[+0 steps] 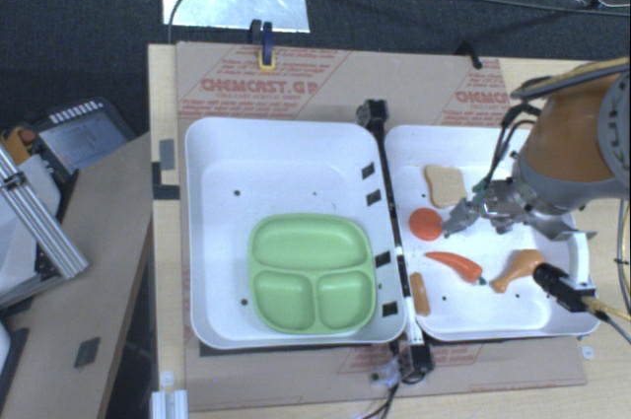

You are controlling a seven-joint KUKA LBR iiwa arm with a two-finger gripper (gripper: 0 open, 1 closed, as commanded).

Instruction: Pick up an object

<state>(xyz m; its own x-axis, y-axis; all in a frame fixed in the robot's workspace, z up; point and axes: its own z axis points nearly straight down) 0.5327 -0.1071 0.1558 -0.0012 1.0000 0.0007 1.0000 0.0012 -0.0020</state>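
The right bin (513, 136) holds a slice of toast (445, 182), a round orange-red fruit (425, 225), a red chilli pepper (455, 263), a brown drumstick (517, 269) and a small sausage (418, 293) by its left wall. My gripper (473, 213) hangs over the middle of this bin, just right of the fruit and below the toast. It sits above the chilli and up-left of the drumstick. Nothing shows held in it.
A green divided plate (312, 271) lies in the left bin (232, 161). A black divider (385, 200) runs between the bins. The grey and orange arm (577, 146) covers the right bin's far right side. Cables cross the dark floor behind the bench.
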